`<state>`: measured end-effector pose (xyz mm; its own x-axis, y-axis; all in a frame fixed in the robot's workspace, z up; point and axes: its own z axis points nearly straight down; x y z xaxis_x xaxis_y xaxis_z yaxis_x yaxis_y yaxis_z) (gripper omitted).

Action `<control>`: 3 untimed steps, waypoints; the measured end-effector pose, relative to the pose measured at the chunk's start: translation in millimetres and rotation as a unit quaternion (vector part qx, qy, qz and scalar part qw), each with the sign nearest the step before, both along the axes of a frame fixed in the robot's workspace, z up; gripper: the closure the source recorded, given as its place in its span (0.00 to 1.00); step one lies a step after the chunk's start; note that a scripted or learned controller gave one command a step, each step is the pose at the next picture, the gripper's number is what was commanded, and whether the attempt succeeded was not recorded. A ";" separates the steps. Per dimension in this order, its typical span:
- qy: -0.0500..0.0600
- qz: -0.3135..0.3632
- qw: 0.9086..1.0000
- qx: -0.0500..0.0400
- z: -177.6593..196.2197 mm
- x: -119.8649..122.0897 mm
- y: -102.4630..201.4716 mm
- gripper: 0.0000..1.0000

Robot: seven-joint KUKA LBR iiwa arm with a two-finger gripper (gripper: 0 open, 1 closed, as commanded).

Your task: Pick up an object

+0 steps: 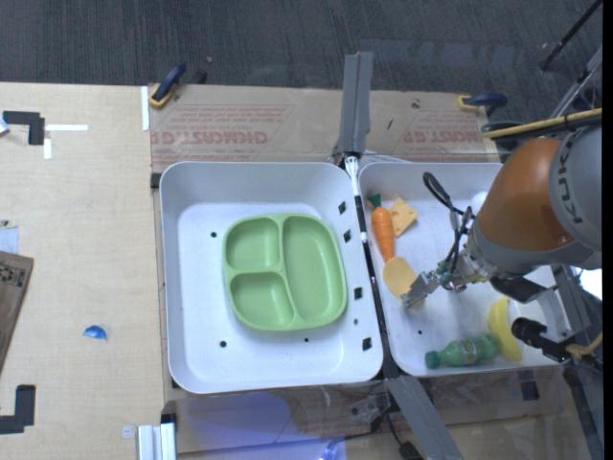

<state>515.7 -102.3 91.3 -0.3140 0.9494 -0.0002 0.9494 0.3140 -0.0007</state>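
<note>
Two white bins sit side by side on my table. Nearest in the right bin (412,357) I see a green bottle (463,353) lying flat, a yellow banana (504,329) just right of it. Farther in, my gripper (427,287) hangs low beside a tan round piece (398,276); whether it is apart or together I cannot tell. Beyond lie a carrot (383,233) and cheese wedge (402,217). The left bin (192,333) holds a green divided plate (285,272).
</note>
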 end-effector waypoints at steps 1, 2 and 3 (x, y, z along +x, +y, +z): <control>0.000 -0.002 1.000 0.000 8.5 -0.3 -1.1 1.00; 0.000 -0.002 1.000 0.000 8.6 -0.3 -1.1 0.00; 0.000 -0.056 0.998 -0.001 0.1 61.4 -0.1 0.00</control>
<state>577.1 -102.3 91.4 -0.2061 0.9785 -0.0013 0.9785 0.2061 -0.0008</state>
